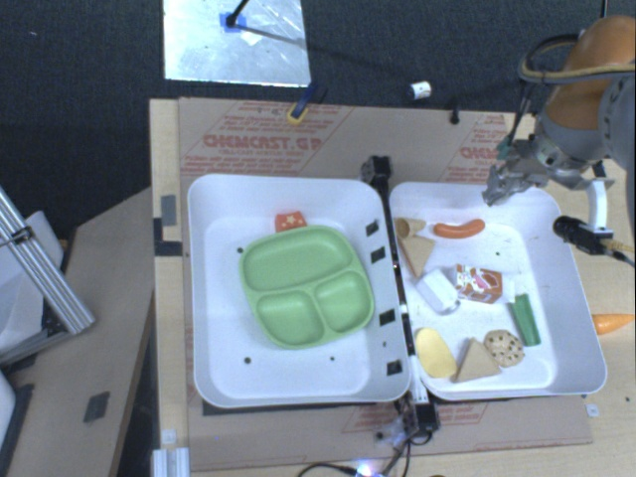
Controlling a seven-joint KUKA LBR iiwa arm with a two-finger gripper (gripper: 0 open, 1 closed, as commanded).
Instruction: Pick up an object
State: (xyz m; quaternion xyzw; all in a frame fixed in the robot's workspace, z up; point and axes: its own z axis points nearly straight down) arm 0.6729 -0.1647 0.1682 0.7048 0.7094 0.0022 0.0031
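The right bin (556,266) holds several toy foods: a sausage (459,230), a tan wedge (415,254), a white block (436,291), a red-brown packet (479,283), a green stick (524,320), a yellow oval (433,353), a cookie (505,347) and a tan slice (475,363). My gripper (500,186) hangs above the bin's far rim, right of the sausage and higher, with nothing seen between its fingers. In the left bin (214,296) lies a green divided plate (304,286) with a small red piece (290,222) just behind it.
A black divider (390,266) runs between the two bins. An orange carrot-like piece (612,321) lies on the bench right of the right bin. A silver sheet (237,28) lies at the back, and a metal frame (35,266) stands at the left.
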